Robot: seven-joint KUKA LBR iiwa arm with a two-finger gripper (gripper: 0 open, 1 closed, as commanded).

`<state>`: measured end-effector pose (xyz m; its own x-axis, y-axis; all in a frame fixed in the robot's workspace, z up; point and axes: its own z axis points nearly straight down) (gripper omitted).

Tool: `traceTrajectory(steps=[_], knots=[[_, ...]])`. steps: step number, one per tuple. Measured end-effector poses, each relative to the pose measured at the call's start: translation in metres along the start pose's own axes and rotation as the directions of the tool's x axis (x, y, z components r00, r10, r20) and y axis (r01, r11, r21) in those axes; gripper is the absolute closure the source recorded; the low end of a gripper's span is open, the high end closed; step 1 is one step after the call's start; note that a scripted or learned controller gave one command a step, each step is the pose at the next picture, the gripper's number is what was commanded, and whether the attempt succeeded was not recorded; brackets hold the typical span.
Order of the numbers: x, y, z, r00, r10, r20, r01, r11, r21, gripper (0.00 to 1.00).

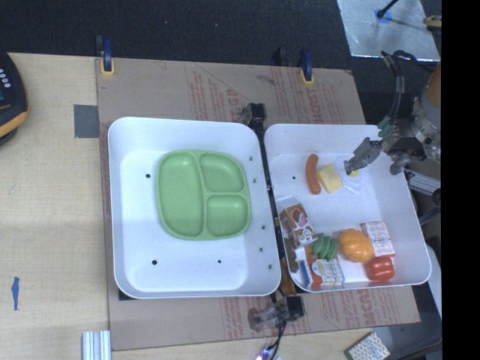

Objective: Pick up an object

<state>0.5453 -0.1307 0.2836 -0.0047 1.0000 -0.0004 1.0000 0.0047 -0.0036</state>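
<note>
On the table, my tool hangs over the right bin, empty; whether it's open I cannot tell. The yellow cheese wedge touches the sausage, so I might nudge both.

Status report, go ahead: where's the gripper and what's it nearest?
Gripper over right bin, holding nothing. Yellow block just beside it, sausage next along. Other items crowd the near edge.

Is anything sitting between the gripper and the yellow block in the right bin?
Nothing visible. The gripper hangs just right of the yellow block, with bare bin floor between them. The sausage lies on the block's far left side, and the other items sit lower in the bin.
</note>
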Motion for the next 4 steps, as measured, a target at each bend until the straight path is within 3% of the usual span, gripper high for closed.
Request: traceTrajectory(steps=[1,2,3,4], knots=[[0.027,0.064,0.129,1.000,-0.005,-0.001,0.005,1.000,0.006,0.00],[0.014,0.078,0.193,1.000,0.000,0.004,0.000,1.000,0.001,0.00],[0.012,0.080,0.176,1.000,0.000,0.006,0.000,1.000,-0.006,1.00],[0.104,0.035,0.086,1.000,-0.009,-0.003,0.009,1.000,-0.005,1.00]])
